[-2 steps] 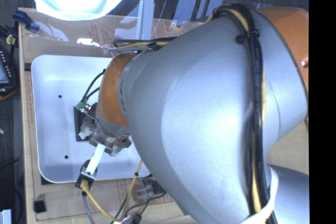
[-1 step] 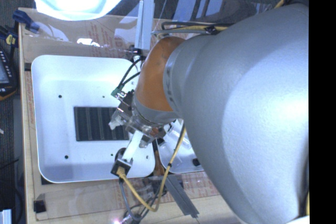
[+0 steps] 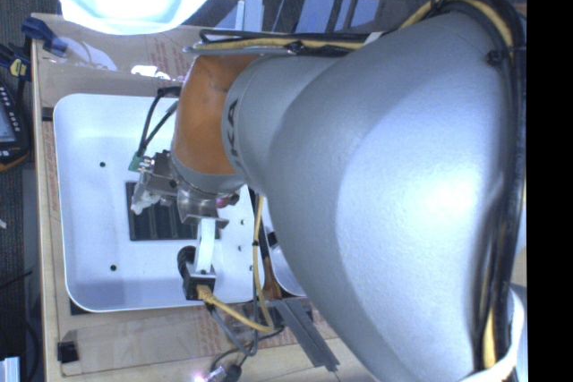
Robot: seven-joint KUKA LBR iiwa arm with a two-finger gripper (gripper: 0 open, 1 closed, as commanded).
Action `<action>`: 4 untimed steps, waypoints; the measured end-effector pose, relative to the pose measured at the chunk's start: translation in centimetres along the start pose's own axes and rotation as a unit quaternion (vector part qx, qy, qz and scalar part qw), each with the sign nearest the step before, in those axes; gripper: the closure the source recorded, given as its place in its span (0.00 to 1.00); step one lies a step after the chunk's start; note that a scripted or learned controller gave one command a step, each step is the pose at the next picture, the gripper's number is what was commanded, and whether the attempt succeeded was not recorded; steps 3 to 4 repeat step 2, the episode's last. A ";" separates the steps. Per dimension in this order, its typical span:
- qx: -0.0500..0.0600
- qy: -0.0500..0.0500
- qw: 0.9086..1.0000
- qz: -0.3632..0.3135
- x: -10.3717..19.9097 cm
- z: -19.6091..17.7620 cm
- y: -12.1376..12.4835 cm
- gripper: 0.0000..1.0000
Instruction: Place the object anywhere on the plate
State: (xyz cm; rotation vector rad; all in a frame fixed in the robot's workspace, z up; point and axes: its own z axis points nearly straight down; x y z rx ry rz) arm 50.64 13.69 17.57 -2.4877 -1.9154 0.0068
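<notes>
My grey arm with its orange band (image 3: 201, 116) reaches over the left white bin (image 3: 89, 192) and hides much of the scene. The gripper (image 3: 150, 192) hangs low over the middle of that bin. Right beneath it a dark, ribbed rectangular thing (image 3: 157, 224) lies flat on the bin floor; I cannot tell whether this is the plate or the object. The wrist covers its upper right part. Nothing shows clearly in the gripper.
A sliver of the right bin (image 3: 279, 275) peeks out under the arm. Yellow and black cables (image 3: 228, 313) hang from the wrist over the bench's front edge. Blue clamps (image 3: 40, 36) sit at the far left corner.
</notes>
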 end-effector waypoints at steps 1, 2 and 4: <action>0.003 -0.001 0.982 0.188 -1.7 5.2 0.6 1.00; 0.000 0.002 0.981 0.196 -8.4 -8.2 -0.5 1.00; 0.000 0.002 0.981 0.196 -8.4 -8.2 -0.5 1.00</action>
